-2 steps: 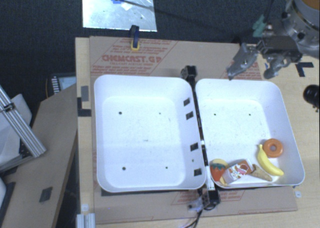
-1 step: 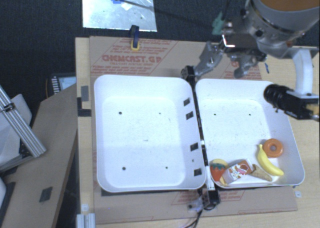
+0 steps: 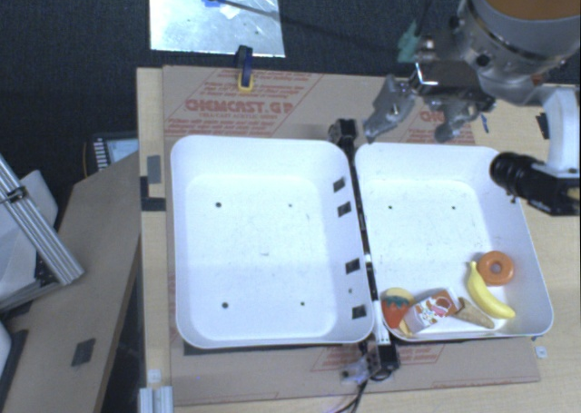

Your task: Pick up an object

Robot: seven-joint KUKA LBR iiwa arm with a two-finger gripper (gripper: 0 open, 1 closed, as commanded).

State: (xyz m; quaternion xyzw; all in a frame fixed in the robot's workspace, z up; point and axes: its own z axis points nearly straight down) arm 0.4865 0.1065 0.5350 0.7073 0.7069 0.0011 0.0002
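Along the near edge of the right bin [image 3: 399,175] lie an orange-red toy [image 3: 396,307], a small printed packet [image 3: 432,309], a yellow banana [image 3: 487,293] and an orange doughnut-shaped ring [image 3: 496,267], bunched together. The left bin [image 3: 191,166] sits alongside. Above the right bin's far rim hangs the pincer [image 3: 419,120], fingers apart, gripping nothing.

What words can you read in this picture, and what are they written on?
"CHEMCAST. G P" in red on the brown board behind the left bin.
More red print on the board by the end effector: partly hidden, unreadable.
Red print along the board's front edge: too small to read.
Small packet in the right bin: print too blurred.
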